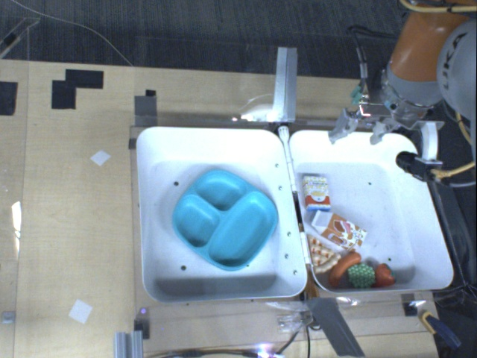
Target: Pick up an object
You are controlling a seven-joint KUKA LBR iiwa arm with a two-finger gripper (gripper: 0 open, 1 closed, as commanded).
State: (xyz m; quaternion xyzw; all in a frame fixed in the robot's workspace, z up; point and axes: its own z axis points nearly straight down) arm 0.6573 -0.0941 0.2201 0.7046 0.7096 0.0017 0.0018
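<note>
My gripper (361, 127) hangs with jaws spread, holding nothing, above the right bin (417, 200) rim.
Carton (316, 190), snack packet (339, 236) and green toy (361, 275) lie clustered well below-left of my jaws; blue tray (223, 218) farther left.

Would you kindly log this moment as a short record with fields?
left bin: holds a blue divided plate
right bin: small carton, snack packet, toy foods at the near edge including a green piece
tool: above the right bin's far rim, fingers spread, nothing between them
arm: enters from the right
</note>
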